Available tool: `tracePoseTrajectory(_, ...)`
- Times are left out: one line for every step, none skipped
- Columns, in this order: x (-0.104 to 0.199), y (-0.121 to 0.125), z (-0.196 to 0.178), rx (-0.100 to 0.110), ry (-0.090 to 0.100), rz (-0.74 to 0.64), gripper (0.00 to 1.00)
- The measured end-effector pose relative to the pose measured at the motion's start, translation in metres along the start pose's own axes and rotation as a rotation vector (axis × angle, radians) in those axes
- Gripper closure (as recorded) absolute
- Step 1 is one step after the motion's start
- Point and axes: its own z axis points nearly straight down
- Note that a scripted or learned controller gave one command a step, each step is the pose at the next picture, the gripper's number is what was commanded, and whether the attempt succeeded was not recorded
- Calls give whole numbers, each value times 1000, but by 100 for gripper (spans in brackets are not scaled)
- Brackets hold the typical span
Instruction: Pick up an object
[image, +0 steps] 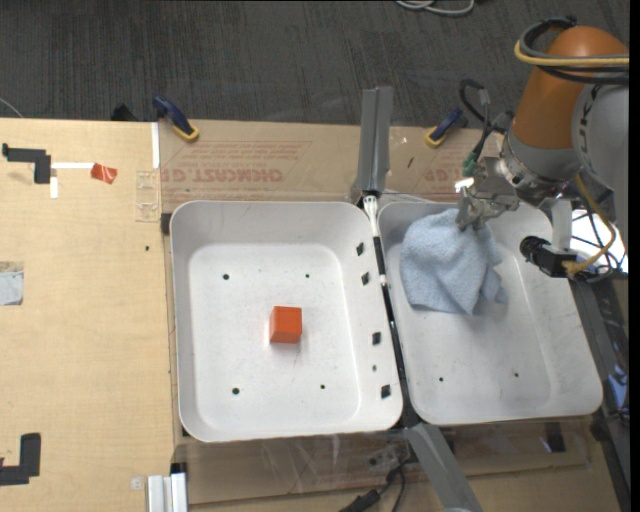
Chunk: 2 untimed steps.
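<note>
While poised over the right bin (560, 395), hand (478, 212) down at the top edge of a crumpled light-blue cloth (448, 265), touching or pinching it; grip state impossible to tell. Cloth bunched in that bin's far left part. Alone near the middle of the left bin (200, 400), an orange block (286, 325), well apart from the hand.

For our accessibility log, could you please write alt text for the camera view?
A grey robot arm with an orange band lowers its end effector onto the top of a crumpled light blue cloth in the right white bin. The left white bin holds a small orange cube near its middle.
</note>
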Motion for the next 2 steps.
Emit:
tracePoseTrajectory(19,-1,-4,2,1,-51,100)
tracePoseTrajectory(22,-1,-12,2,1,-182,100)
